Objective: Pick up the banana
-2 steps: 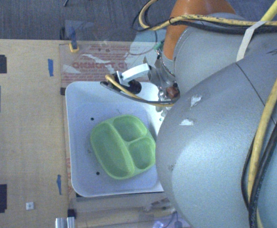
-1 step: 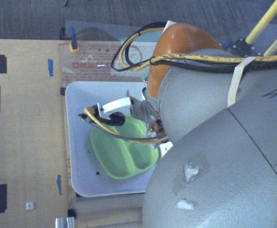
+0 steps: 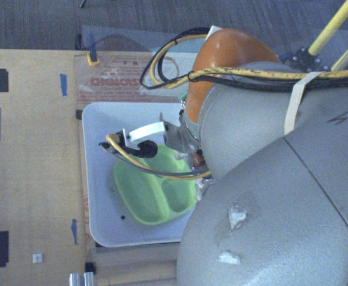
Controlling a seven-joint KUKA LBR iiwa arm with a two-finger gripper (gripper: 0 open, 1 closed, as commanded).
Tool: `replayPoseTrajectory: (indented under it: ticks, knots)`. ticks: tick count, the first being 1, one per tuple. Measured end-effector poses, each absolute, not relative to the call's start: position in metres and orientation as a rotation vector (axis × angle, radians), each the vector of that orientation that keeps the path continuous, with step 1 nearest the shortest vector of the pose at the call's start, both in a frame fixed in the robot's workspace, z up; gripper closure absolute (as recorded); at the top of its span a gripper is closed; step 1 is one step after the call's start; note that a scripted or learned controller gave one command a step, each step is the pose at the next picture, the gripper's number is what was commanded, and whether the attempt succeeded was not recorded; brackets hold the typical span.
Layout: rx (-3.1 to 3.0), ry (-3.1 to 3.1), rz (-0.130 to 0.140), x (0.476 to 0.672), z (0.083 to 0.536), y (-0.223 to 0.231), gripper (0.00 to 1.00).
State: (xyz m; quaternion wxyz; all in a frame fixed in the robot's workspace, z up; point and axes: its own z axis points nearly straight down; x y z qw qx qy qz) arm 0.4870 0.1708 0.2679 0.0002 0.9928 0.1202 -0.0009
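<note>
Pale brown board is laid over the bench (image 3: 31, 159), and one white bin (image 3: 99, 219) is seen on it, with one green divided plate (image 3: 147, 198) lying inside. Above the plate's upper right edge the gripper (image 3: 189, 152) is carried by the grey arm (image 3: 269, 189), whose bulk covers the bin's right side. How far the gripper is open cannot be told, and nothing is seen held. The banana cannot be placed, so neither its direction from the gripper nor its long axis can be given. It is judged to be covered by the arm.
</note>
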Motion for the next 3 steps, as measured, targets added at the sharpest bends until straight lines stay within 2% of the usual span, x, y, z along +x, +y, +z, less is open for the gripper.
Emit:
replayPoseTrajectory:
  ticks: [1,2,3]
  knots:
    - [3.063,0.707,-0.01,0.521,0.164,0.17,0.0]
    - [2.986,0.952,0.043,0.489,0.1,0.185,0.0]
    - [3.109,0.414,0.02,0.542,0.092,0.219,0.0]
